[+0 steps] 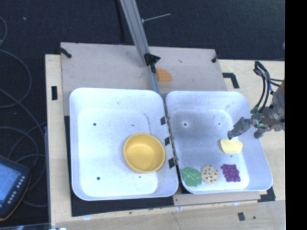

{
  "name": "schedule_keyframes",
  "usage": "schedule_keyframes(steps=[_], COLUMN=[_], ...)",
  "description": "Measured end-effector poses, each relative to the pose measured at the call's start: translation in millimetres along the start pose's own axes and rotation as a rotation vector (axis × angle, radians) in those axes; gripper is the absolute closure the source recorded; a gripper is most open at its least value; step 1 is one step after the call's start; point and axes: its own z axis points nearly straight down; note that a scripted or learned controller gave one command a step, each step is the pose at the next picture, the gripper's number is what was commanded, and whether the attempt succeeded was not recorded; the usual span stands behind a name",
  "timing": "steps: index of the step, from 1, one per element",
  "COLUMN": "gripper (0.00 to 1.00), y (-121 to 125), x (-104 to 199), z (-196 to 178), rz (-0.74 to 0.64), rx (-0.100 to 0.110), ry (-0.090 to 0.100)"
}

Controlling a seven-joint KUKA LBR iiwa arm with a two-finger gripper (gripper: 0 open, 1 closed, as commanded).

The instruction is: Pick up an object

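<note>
Yellow and soft-looking, a small lump (pixel 231 146) lay in the right bin (pixel 192 104), above a green leaf (pixel 191 176), a cookie (pixel 209 174) and purple grapes (pixel 231 172). The gripper (pixel 238 130) hung just beside the lump; how wide it stood was too blurry to tell. A yellow bowl (pixel 144 152) sat in the left bin (pixel 96 109).

Yellow bowl (pixel 143 152), white bins (pixel 86 109) (purple, green bits (pixel 191 176))

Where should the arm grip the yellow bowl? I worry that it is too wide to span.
Judging by its pose, take the yellow bowl by its rim, coming straight down. It sits upright and open, so one finger can go inside and one outside the wall. The rim towards the left bin's middle looks freest.
</note>
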Motion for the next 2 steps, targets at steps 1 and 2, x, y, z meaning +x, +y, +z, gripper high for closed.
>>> schedule_keyframes(steps=[1, 2], gripper=[0.00, 0.00], y=[0, 8], x=[0, -4], z=[0, 46], rz=[0.001, 0.005], rx=[-0.001, 0.005], ry=[0.000, -0.002])
